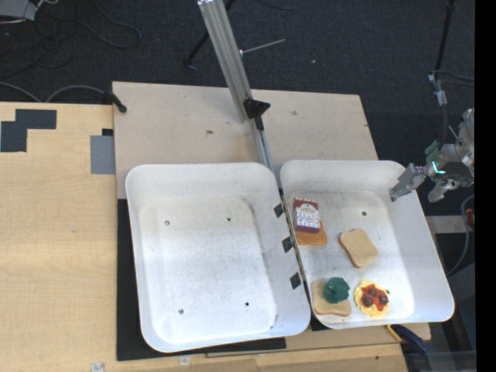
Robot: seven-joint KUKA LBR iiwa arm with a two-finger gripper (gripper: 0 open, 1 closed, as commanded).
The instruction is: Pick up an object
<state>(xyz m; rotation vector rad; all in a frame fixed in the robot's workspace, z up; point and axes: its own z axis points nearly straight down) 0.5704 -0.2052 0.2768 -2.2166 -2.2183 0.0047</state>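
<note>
The right bin (403, 239) holds several small food items. A maroon-labelled packet on an orange base (307, 221) lies near the bin's left wall. A tan bread slice (358, 247) rests in the middle. At the front lie a green lump on a beige slice (335, 294) and a yellow round with red topping (373, 297). My gripper (422, 183) hovers at the bin's far right rim, well away from all the items, with nothing visible between its fingers. Its fingers look spread apart.
The left bin (155, 208) sits beside the right one, with black clips (285, 242) along the shared wall. A slanted aluminium rail (232, 68) rises behind the bins. A wooden table surface (54, 231) extends to the left.
</note>
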